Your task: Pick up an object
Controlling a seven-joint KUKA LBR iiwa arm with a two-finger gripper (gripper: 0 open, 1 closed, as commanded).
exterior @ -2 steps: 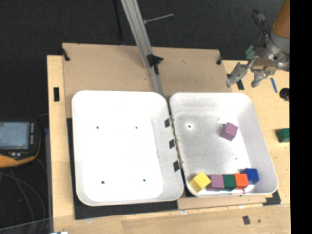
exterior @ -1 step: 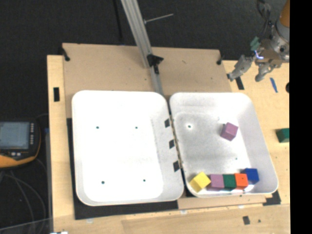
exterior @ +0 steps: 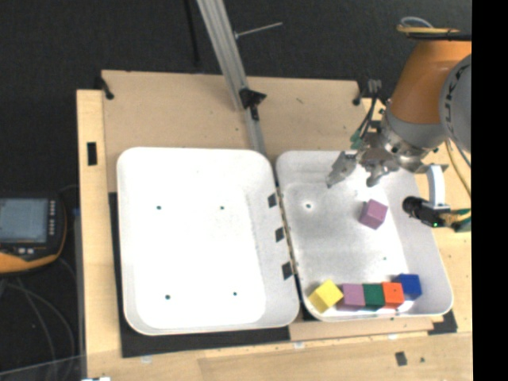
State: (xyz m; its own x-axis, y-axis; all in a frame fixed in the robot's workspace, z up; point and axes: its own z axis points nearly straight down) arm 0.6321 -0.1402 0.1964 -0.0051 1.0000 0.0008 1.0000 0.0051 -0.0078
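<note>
**Q:** Where does the arm stand, and in what state is its claw?

**A:** The grey arm (exterior: 429,86), with its orange band, reaches in over the far right corner of the right bin (exterior: 298,236). The gripper (exterior: 357,173) hangs above the bin's far edge. Its two fingers (exterior: 340,170) are spread apart, pointing down and toward the bin's left, and nothing lies between them.

**Q:** Where are the objects?

**A:** All are in the right bin. A purple cube (exterior: 373,213) sits alone in the right half of the bin's middle, near the gripper but apart from it, on the near side of the fingers. Along the near edge runs a row of blocks: a yellow cube (exterior: 325,296) tilted at the left end, then a mauve block (exterior: 353,295), a green block (exterior: 374,295), an orange block (exterior: 394,293) and a blue block (exterior: 409,285) toward the near right corner. The mauve, green and orange blocks touch side by side.

**Q:** And the surroundings?

**A:** The left bin (exterior: 198,236) lies beside the right one, their inner edges meeting at the bench's middle. A grey metal strut (exterior: 226,50) slants from the far edge of the bench (exterior: 95,236) toward the gap between the bins.
</note>
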